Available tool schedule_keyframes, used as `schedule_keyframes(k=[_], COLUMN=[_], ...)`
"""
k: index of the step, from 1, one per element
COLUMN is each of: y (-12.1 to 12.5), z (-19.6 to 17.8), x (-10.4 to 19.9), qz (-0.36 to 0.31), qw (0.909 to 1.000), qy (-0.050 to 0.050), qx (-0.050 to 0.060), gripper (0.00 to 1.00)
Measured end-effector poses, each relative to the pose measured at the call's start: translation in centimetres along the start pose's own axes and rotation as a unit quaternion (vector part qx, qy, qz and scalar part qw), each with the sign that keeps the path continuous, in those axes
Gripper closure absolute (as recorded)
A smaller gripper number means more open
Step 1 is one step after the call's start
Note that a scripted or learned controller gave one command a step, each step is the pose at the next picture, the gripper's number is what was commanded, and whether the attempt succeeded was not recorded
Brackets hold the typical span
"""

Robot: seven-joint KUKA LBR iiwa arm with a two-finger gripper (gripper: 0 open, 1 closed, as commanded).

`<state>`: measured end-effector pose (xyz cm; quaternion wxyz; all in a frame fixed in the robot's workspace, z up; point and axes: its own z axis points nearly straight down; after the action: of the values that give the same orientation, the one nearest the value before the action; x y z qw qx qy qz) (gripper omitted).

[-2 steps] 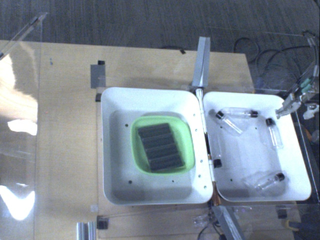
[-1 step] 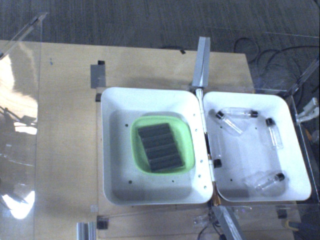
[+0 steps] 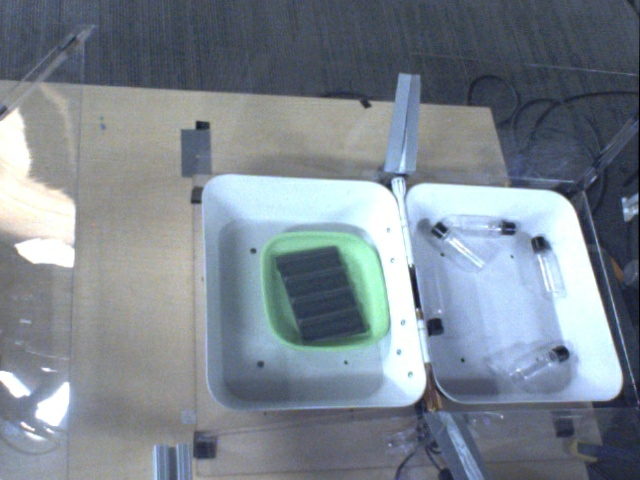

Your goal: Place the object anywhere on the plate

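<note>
Camera view: a green plate (image 3: 375,298) is sitting in the left bin (image 3: 225,298).
Clear vials (image 3: 470,230) are lying right of the plate; gripper state: cannot tell.

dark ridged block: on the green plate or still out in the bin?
On the plate. The dark ridged block lies flat inside the green plate in the left bin, with green rim showing around all its sides.

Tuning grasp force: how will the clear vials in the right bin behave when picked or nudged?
The vials look like clear cylinders lying on their sides, so they will probably roll if nudged. Smooth walls may slip in a pinch. They look small and empty, so likely light; if glass, fragile.
</note>
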<state>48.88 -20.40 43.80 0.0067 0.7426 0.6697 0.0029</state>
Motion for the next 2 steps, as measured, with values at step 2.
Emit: schedule_keyframes(k=[2], y=[-0.06], z=[0.11], x=[0.83], qz=[0.101], qw=[0.9949], qy=[0.0], qx=[0.001], gripper=[0.0])
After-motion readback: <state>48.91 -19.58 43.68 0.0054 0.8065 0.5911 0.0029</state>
